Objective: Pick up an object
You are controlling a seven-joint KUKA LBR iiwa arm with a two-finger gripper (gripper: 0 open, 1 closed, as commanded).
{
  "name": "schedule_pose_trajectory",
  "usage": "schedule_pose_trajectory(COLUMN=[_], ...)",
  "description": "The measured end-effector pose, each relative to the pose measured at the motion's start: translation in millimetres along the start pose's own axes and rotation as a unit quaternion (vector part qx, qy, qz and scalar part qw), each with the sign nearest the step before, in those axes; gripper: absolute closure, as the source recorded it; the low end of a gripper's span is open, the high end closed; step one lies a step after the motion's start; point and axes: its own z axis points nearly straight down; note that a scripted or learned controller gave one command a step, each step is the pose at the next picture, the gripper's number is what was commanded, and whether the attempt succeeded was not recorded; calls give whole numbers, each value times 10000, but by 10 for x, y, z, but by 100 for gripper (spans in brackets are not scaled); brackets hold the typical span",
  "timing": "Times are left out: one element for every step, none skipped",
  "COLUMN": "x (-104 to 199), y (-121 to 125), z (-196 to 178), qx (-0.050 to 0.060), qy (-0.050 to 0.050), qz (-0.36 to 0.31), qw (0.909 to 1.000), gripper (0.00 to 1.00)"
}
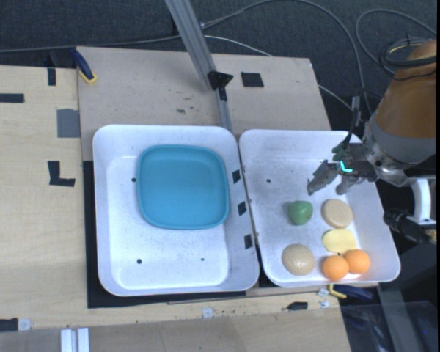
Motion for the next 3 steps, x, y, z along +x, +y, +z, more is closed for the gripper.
schedule_pose_trajectory(x=[0,-98,-8], y=[0,2,4], z=[0,542,1127], qx=[1,23,28], qy=[0,3,5], qz=[0,3,-2], qw=[10000,10000,10000], gripper=[0,0,0])
